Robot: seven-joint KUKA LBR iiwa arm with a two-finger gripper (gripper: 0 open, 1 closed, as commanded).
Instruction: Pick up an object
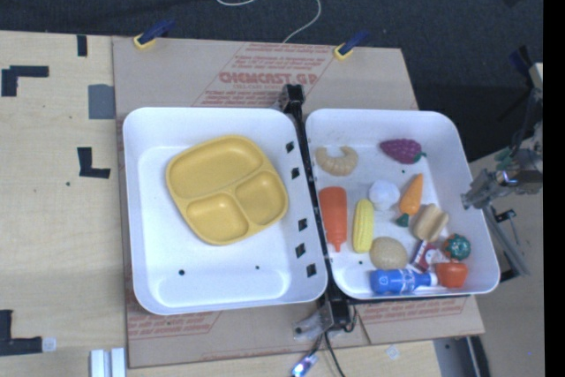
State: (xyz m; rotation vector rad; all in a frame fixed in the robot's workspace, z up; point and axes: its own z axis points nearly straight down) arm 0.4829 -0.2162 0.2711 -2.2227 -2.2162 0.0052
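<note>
I see 2 bins side by side on the bench. The left bin (150, 278) holds a yellow tray (227, 188) with 3 compartments. The right bin (441, 126) holds the toys: a croissant (337, 159), grapes (401, 150), a large carrot (333, 216), corn (363, 225), a small carrot (410, 193), a white ball (383, 192), a potato (387, 252), a blue bottle (399, 281) along the near wall and a tomato (450, 275) in the near right corner. The gripper (494, 185) sits just outside that bin's right wall, touching no toy. I cannot tell how wide it is.
</note>
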